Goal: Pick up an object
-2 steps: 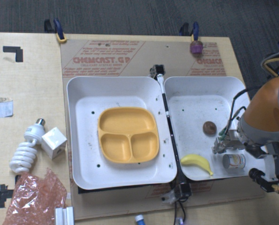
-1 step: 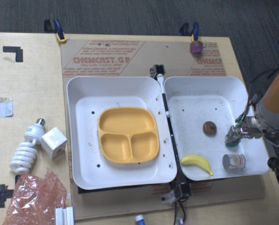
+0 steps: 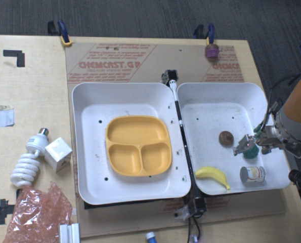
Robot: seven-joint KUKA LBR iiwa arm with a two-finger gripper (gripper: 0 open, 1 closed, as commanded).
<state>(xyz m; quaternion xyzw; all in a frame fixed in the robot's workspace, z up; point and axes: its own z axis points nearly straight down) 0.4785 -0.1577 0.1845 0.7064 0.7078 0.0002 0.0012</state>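
The right bin (image 3: 211, 97) holds a brown round object (image 3: 226, 138), a yellow banana (image 3: 213, 176) near its front wall and a small can (image 3: 252, 174) lying on its side at the front right. A small teal-green object (image 3: 251, 153) lies by the right wall. My gripper (image 3: 245, 146) reaches in from the right and sits low, right over the teal-green object and partly covering it. It is to the right of the brown object and just behind the can.
The left bin (image 3: 89, 100) holds a yellow divided plate (image 3: 138, 146). On the bench to the left lie a spiral light bulb (image 3: 30, 161), a white cube (image 3: 58, 153) and a crumpled red plastic bag (image 3: 36, 216). A purple item (image 3: 212, 50) sits on the board behind the bins.
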